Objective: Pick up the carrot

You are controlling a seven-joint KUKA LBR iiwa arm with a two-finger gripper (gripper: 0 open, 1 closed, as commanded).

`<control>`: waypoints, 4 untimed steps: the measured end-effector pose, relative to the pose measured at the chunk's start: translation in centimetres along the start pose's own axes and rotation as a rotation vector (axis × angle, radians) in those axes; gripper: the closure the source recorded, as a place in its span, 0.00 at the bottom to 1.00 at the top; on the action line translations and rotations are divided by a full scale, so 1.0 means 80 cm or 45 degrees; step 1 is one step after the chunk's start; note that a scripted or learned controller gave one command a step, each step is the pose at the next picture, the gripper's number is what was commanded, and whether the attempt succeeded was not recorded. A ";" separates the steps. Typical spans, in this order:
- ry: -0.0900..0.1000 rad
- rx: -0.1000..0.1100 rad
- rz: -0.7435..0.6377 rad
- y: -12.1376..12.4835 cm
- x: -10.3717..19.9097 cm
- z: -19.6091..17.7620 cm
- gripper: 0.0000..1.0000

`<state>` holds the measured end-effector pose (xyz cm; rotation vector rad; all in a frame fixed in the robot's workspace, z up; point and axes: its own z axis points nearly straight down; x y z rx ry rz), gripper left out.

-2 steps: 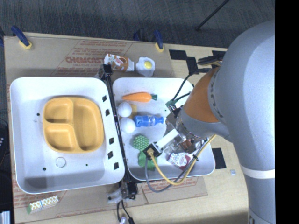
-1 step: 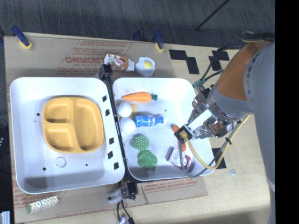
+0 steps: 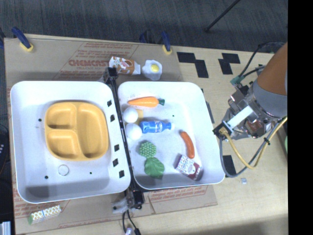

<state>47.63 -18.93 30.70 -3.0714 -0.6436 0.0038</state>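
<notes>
Camera view: the reach seems not yet begun; the jaws, state indiscernible, at frame right must travel left to the carrot (image 3: pixel 143 102).

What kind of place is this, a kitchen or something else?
Probably a robotics lab bench: two shallow white plastic bins on clamped cardboard, toy food such as an orange plastic carrot, and a grey robot arm alongside.

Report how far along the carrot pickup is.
Done: nothing yet. The carrot lies untouched in the bin nearer the arm, by its far wall. In hand: the gripper is outside that bin, over the bench, well apart from the carrot. Left: the whole reach, grasp and lift.
</notes>
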 end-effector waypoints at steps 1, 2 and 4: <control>0.000 -0.002 -0.287 0.024 -0.011 -0.046 1.00; -0.001 0.000 -0.805 0.024 -0.011 -0.010 1.00; -0.003 0.002 -0.730 -0.050 0.108 0.118 0.00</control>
